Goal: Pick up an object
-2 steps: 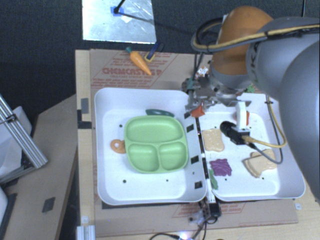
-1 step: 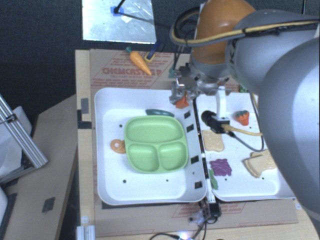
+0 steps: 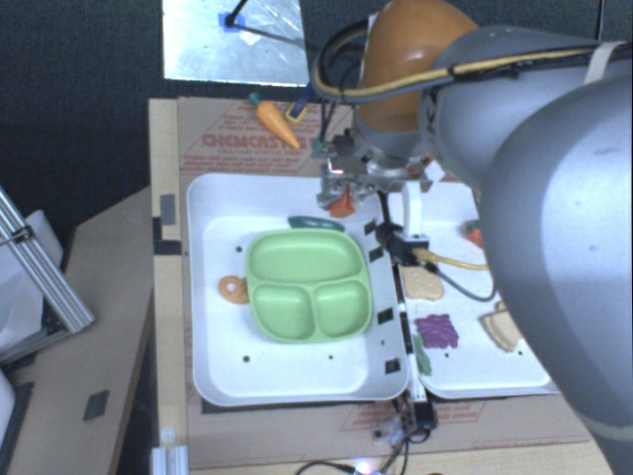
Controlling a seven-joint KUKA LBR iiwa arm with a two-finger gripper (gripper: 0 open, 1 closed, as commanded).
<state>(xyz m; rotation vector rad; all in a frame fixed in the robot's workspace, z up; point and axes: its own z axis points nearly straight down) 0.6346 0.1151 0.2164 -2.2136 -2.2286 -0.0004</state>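
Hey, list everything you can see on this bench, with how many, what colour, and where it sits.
Bins: two, white, side by side on the bench.
Divided plate: one, light green, middle of the left bin.
Ring: one, orange, left bin, just left of the plate.
Grapes: one bunch, purple, right bin near the divider.
Bread-like pieces: two, tan, right bin.
Carrot: one, orange, on the cardboard behind the left bin.
Foil sheet: one, silver, at the far edge.
Small orange thing: one, right under the gripper; shape unclear.
Arm: one, grey with an orange band.
Gripper: one, over the back of the left bin.
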